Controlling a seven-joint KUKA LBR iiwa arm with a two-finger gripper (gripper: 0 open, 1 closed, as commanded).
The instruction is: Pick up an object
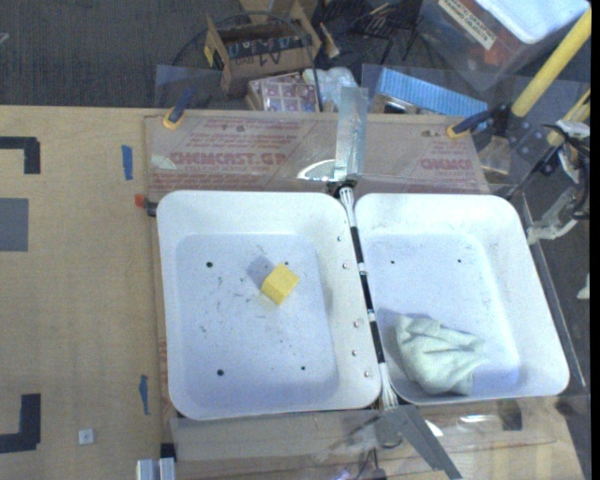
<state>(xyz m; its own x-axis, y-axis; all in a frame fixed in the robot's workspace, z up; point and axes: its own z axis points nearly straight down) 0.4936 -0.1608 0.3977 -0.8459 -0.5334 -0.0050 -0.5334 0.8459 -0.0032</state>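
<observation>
Yellow block (279, 284) in left bin (178, 234); crumpled cloth (436, 352) in right bin (506, 234).

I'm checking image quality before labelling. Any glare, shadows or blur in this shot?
Camera view: soft overall, with slight blur; the yellow block casts a small shadow up-left; the crumpled cloth nearly blends into the right bin; glare on the clear sheet behind the bins.

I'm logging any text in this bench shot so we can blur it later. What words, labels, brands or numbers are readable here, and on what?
"CHEMCAST" in red, followed by blurred letters I cannot settle: on the clear sheet behind the left bin.
Red print, too blurred to read: on the same kind of sheet behind the right bin.
Dark print, too blurred and small to read: on the white label at the top.
No text that I can see on the yellow block or the white cloth.
</observation>
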